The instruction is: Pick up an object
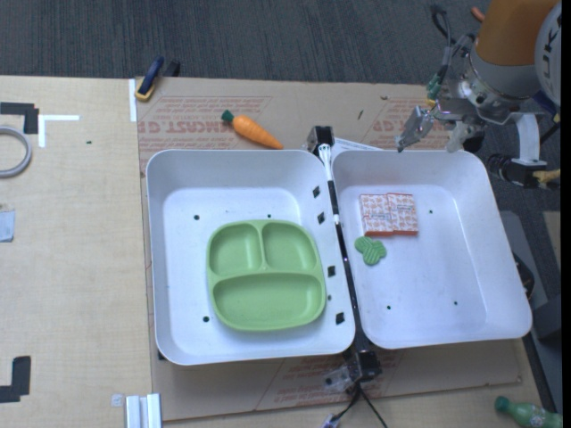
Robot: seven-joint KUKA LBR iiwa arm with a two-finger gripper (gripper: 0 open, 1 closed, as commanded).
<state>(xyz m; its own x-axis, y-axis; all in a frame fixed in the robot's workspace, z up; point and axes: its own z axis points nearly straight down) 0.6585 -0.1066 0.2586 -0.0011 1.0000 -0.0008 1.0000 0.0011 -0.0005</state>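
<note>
Down at the near right corner of the table [71,239] lies a green bottle [526,410] on its side, well outside the bins and out of play. Closer to the middle, the left bin [169,239] holds a green divided plate [266,275], lying flat on the floor of the bin. It looks like stiff, light moulded plastic, and its thin rim offers the only purchase for two fingers; the broad, smooth face would give nothing to pinch.

Over in the right bin [464,266] sit the likelier picks. A small red-and-white printed packet [389,213] lies flat toward the far left part of the bin, and just near it, touching or almost so, is a little green lobed piece [371,249], probably a toy vegetable. Both look very light. The packet seems low, so I would take it across its short sides. The green piece is small and rounded and may slip; a squeeze across its middle seems best.

Beyond the bins, an orange toy carrot [254,130] rests on the cardboard sheet.

At the far right the claw [419,130] hangs above the far rim of the right bin, carrying nothing; whether it is released or clenched I cannot tell from here.
</note>
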